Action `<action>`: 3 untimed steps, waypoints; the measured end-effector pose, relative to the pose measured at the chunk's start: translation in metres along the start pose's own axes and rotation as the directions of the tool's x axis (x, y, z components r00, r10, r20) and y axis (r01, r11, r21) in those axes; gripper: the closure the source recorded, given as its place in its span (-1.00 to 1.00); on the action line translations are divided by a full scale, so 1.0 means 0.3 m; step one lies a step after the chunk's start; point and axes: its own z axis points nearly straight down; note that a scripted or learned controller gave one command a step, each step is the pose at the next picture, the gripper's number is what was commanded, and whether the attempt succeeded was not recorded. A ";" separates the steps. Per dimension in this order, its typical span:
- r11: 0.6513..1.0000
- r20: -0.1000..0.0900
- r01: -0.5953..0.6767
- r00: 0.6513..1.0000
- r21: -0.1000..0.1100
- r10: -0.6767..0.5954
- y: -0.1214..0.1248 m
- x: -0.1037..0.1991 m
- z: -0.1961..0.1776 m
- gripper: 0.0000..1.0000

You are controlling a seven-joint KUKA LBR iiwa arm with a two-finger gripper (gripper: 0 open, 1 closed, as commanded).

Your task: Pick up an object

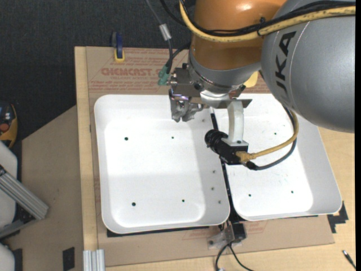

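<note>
Gripper (181,110) is hanging over the far edge of the left bin (113,168); I cannot tell its state. Nothing to pick is showing on the visible floor of either this bin or the right bin (282,191), so the pick is looking not yet done.

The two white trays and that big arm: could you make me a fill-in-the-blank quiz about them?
1. The gripper hangs over the ___ bin.
2. The band above the arm's wrist is coloured ___.
3. A ___ clamp grips the board's far edge.
4. The right bin is coloured ___.

Missing words: left; orange; blue; white.
</note>
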 end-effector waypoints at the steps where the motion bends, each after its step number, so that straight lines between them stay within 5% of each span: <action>1: 1.000 0.003 0.005 1.000 0.014 -0.005 0.099 0.073 0.183 1.00; 2: 1.000 0.002 -0.002 1.000 0.002 0.002 0.092 -0.091 0.043 1.00; 3: 1.000 0.002 0.010 1.000 0.018 -0.010 0.089 0.177 0.324 1.00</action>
